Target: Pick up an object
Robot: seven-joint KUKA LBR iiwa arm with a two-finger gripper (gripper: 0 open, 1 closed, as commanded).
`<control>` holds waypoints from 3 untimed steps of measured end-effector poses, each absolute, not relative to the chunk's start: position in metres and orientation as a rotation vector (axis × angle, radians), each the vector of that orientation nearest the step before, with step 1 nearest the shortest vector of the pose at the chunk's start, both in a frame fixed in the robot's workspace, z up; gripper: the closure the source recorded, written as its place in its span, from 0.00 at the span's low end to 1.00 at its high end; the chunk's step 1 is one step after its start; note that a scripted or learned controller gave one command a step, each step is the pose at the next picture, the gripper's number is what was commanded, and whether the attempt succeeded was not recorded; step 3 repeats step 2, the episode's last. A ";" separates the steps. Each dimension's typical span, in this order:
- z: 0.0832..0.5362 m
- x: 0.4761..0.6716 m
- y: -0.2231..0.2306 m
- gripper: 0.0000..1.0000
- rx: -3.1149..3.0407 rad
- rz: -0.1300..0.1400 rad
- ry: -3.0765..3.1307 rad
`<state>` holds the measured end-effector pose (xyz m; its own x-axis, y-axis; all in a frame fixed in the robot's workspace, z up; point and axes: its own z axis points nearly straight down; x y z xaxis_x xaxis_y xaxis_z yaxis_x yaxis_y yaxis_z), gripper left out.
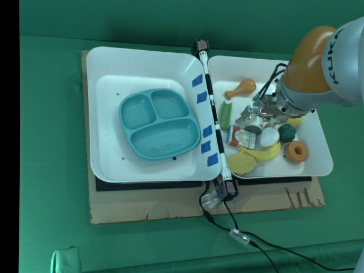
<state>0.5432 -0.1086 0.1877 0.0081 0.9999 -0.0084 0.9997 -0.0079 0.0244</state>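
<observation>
Grey arm (pixel 335 67) reaches from right, wrist bent down | gripper (pixel 254 118) low above right bin (pixel 324 152) | grip state unclear

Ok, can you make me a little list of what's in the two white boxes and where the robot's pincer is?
left bin: teal divided plate
right bin: toy food, heaped
foods: chicken drumstick, green pickle, white egg, banana, donut, yellow chip, dark green piece
pincer: low over the pile in the right bin
holding something: cannot tell
</observation>
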 end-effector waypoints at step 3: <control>0.408 0.546 -0.058 1.00 2.221 0.009 2.206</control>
